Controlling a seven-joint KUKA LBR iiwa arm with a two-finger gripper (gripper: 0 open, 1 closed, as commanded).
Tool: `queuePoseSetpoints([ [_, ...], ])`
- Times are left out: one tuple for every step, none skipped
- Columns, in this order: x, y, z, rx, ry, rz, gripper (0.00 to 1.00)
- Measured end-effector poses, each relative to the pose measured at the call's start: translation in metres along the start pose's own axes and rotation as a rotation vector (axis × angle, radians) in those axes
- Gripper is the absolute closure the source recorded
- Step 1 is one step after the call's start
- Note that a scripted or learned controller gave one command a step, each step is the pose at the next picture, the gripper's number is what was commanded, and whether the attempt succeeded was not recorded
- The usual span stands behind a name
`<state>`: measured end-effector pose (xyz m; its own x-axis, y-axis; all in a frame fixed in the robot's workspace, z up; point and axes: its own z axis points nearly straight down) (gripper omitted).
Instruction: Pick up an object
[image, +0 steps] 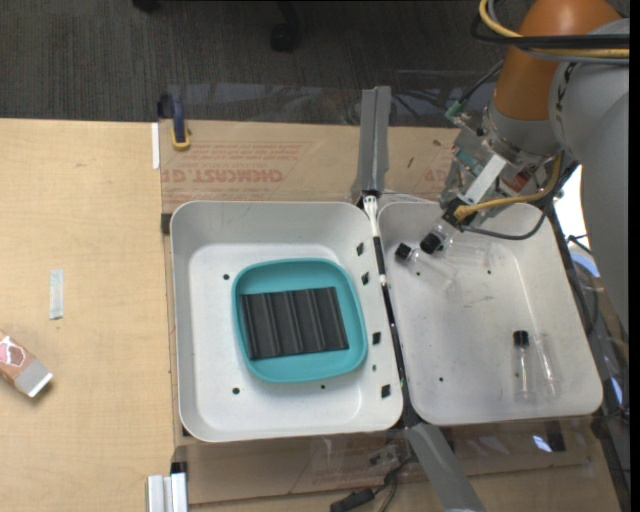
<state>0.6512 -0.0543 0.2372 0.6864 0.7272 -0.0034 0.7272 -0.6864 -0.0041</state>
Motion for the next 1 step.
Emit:
queuePoseSetpoints([
  [-0.0008,0.0004,-0.0073,0.002,-0.003,-0.002,1.00],
])
